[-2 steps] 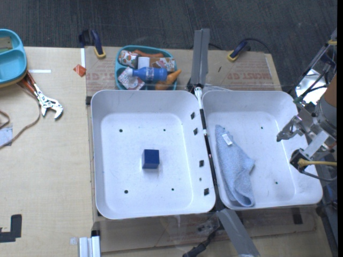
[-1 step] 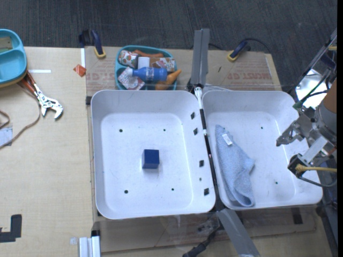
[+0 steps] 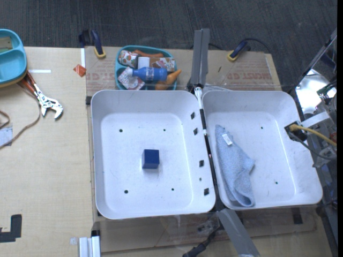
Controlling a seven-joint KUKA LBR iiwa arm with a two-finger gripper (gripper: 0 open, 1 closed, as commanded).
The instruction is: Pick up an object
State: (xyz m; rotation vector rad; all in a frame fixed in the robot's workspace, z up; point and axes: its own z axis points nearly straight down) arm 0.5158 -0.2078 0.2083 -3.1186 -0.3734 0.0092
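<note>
Bright, even light from above, with a slightly soft picture

The two white bins [image 3: 107, 159] look very bright and their floors are almost washed out. The blue block [image 3: 151, 158] has only a tiny dark shadow under it, and the grey cloth [image 3: 236, 170] has a soft one too. A shiny white glare sits at the right edge [image 3: 310, 92]. The dark floor [image 3: 161, 9] at the top is dim and grainy, and small things look a bit fuzzy

Blue cube [image 3: 151, 158] (left bin); grey cloth [image 3: 236, 167] (right).
</note>
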